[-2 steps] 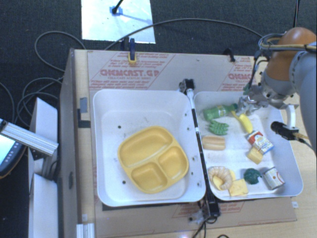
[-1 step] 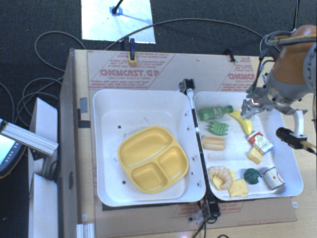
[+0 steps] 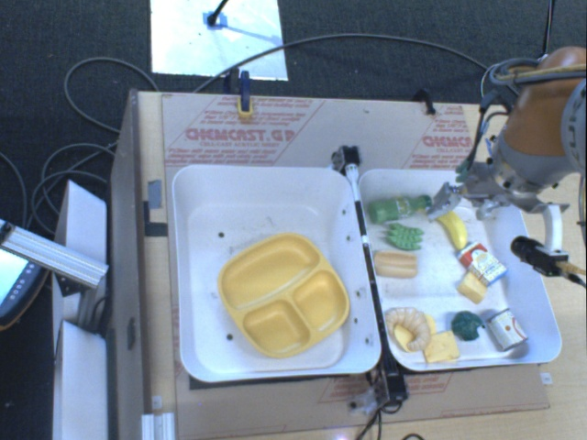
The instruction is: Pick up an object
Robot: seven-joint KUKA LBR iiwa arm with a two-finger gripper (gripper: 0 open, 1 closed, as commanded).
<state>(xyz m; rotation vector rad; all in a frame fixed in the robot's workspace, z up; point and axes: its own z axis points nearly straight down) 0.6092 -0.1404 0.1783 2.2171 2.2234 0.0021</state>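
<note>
Dark carpet surrounds the counter (image 3: 275, 122), whose brown board top carries red printed lettering along its far edge. Two shallow white bins sit side by side on it. Within the left bin (image 3: 197, 200) lies a yellow divided tray (image 3: 282, 293) with three compartments, resting toward the near right part of that bin.

Toy foods are scattered over the right bin (image 3: 541, 324). A green bottle (image 3: 397, 209) lies on its side near the far left corner, with a green ridged piece (image 3: 404, 237) just near of it and a tan hot-dog bun (image 3: 395, 264) nearer still. A yellow banana (image 3: 452, 229) lies right of the bottle. A small red-and-white carton (image 3: 481, 262) sits right of the bun, touching a pale yellow cheese block (image 3: 472, 288). Along the near edge are a curled shrimp-like pastry (image 3: 409, 328), a yellow wedge (image 3: 442, 347) beside it, a dark green broccoli (image 3: 466, 324) and a silver can (image 3: 503, 329) tipped over.

Reaching in from the right, the arm (image 3: 541, 126) hangs over the far right part of that bin. Its tool (image 3: 468, 195) is low between the bottle's right end and the banana's far tip, close to both. Whether its jaws are spread or closed cannot be told from this angle, and nothing can be seen held between them.
</note>
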